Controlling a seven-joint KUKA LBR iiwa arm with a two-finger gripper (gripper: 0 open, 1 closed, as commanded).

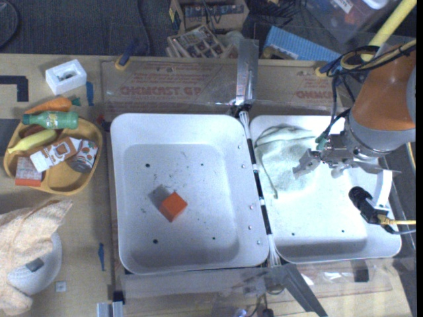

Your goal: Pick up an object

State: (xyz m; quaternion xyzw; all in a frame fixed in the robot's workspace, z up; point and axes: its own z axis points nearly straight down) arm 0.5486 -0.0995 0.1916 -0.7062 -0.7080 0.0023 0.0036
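Observation:
An orange cube (174, 206) with a grey face lies in the middle of the left bin (132, 137). A pale, crumpled cloth (283, 152) is bunched in the far left part of the right bin (330, 243). My gripper (322, 169) hangs over the right bin, just right of the cloth, under the grey wrist and its orange band (396, 101). Its two fingers stand apart, open, with nothing between them. The left fingertip (303, 166) is at the cloth's right edge.
A yellow bowl (73, 180) of toy food sits at the left of the bench, with a peach cloth (30, 240) below it. A black cable fitting (362, 200) hangs over the right bin's right side. A metal divider (258, 190) separates the bins.

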